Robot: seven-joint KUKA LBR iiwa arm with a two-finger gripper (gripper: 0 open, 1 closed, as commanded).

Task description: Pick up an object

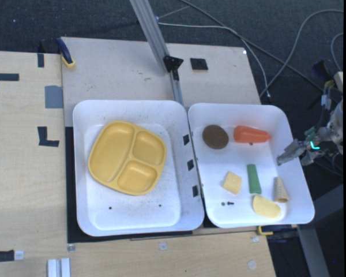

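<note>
The right bin (242, 112) holds several small items: a brown round disc (215, 136), an orange carrot-like piece (251, 134), a green stick (253, 178), a pale yellow cube (232, 182), a yellow curved piece (266, 206) and a tan cone (281, 189). My gripper (289, 153) hangs over that bin's right rim, to the right of the green stick and above the cone. It is small and dark in the camera view, and nothing shows in its grasp.
The left bin (104, 109) holds a yellow divided plate (127, 156). A metal pole (153, 30) slants down to the gap between the bins. Cables (288, 62) lie on the dark floor at the back right.
</note>
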